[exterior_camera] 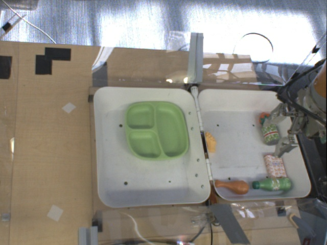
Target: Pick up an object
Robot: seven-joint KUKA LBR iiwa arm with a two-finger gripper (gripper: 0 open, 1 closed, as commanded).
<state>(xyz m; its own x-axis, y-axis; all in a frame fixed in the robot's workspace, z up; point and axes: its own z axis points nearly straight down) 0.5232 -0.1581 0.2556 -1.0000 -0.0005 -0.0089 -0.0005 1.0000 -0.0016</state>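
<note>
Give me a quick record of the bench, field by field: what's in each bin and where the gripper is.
left bin: green divided plate
right bin: small can, pink box, green bottle, brown drumstick-shaped toy, yellow item at the left wall
gripper: over the right bin's right side, beside the can, nothing seen between its fingers

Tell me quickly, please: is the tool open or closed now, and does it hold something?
Tool: open, holding nothing; its two grey fingers stand apart over the right shallow white bin, beside the small green-and-white can with a red top.
</note>
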